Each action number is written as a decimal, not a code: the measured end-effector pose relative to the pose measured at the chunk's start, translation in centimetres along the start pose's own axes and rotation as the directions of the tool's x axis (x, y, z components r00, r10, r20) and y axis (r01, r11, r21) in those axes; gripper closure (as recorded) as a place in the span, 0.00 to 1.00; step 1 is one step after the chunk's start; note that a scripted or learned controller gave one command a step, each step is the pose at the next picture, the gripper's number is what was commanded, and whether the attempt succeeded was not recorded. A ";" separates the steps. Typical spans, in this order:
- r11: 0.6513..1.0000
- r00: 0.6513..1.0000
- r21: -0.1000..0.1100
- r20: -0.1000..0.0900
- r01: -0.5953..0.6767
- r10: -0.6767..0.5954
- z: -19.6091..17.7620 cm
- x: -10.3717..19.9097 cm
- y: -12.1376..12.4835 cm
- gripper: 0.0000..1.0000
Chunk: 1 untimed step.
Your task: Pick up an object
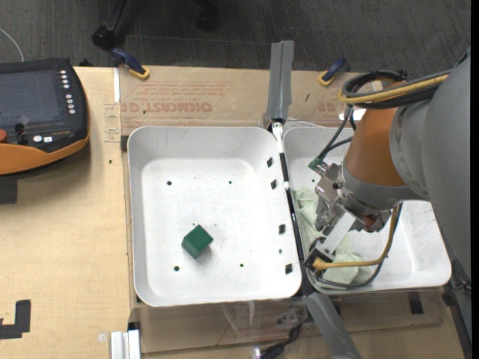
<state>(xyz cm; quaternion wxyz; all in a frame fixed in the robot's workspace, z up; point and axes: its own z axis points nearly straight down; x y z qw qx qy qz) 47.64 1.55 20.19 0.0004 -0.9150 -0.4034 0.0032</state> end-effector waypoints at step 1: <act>1.000 1.000 0.000 0.000 0.001 -0.001 0.0 0.0 0.0 0.00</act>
